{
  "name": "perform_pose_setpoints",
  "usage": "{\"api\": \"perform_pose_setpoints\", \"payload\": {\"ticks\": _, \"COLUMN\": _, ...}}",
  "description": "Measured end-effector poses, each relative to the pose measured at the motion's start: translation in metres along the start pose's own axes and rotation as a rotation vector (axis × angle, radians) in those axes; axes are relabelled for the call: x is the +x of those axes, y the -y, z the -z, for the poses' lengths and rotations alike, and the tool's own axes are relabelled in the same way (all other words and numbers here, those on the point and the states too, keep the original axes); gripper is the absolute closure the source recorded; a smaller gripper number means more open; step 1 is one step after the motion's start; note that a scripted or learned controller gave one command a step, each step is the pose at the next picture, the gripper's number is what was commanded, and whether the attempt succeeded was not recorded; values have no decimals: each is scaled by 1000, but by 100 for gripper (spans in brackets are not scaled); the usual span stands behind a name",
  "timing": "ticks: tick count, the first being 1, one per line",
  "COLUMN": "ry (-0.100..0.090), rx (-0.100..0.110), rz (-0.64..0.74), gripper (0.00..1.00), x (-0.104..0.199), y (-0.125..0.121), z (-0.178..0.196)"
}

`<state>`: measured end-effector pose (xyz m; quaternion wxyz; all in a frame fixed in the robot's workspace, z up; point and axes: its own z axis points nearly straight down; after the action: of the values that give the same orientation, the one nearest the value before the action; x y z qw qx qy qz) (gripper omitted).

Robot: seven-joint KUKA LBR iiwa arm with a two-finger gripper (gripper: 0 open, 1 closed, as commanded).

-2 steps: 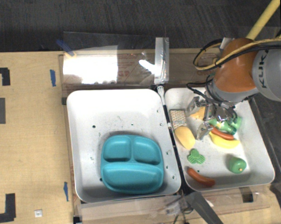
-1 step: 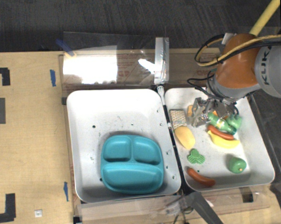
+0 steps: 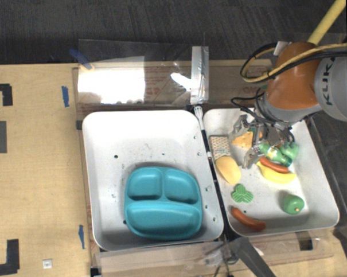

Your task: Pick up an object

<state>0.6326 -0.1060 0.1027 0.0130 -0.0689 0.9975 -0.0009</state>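
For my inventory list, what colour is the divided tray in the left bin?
Teal blue tray, in the camera view.

The grey KUKA arm with its orange band (image 3: 290,81) reaches in from the right, wrist bent downward, its metal two-finger gripper (image 3: 255,144) lowered, cables looping above the wrist; finger spacing is indistinct.

The right bin (image 3: 318,174) is crowded: a lemon (image 3: 228,169), banana (image 3: 277,175), green ball (image 3: 292,204) and sausage (image 3: 247,218) lie close together. In the left bin (image 3: 104,138), open floor surrounds a blue tray (image 3: 163,202).
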Motion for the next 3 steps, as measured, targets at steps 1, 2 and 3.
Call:
{"api": "perform_pose_setpoints", "payload": {"ticks": 1, "ry": -14, "rx": -3, "rz": 210, "gripper": 0, "x": 13, "y": -11, "z": -13}}
{"api": "perform_pose_setpoints", "payload": {"ticks": 2, "ry": -13, "rx": -4, "rz": 296, "gripper": 0, "x": 1, "y": -7, "z": -14}}
{"api": "perform_pose_setpoints", "payload": {"ticks": 3, "ry": 1, "rx": -1, "rz": 295, "gripper": 100, "x": -4, "y": -7, "z": 1}}
